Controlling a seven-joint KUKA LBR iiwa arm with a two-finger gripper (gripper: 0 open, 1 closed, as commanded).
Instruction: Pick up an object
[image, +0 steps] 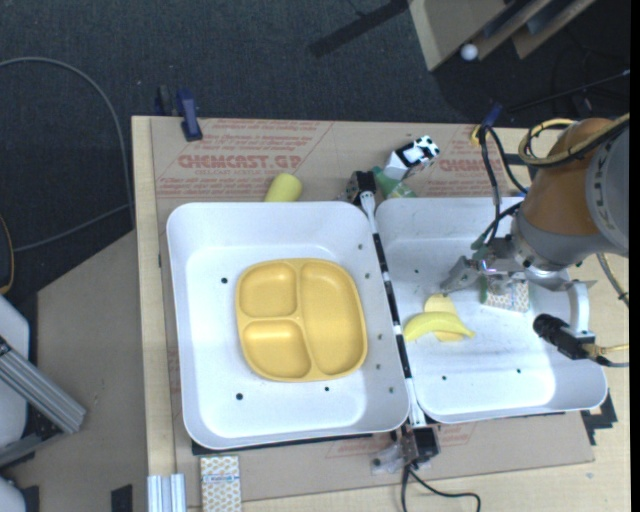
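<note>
A yellow banana-shaped object lies near the left wall of the right bin. A small patterned box sits further right in the same bin, partly under the wrist. My gripper hangs low over the right bin, just above and right of the banana and beside the box. The grey arm with its orange band hides part of the gripper. I see nothing lifted off the bin floor.
The left bin holds a yellow divided plate. Behind the bins, on the bench, lie a yellow cylinder, a black-and-white object and a blue clamp. Cables run along the right side.
</note>
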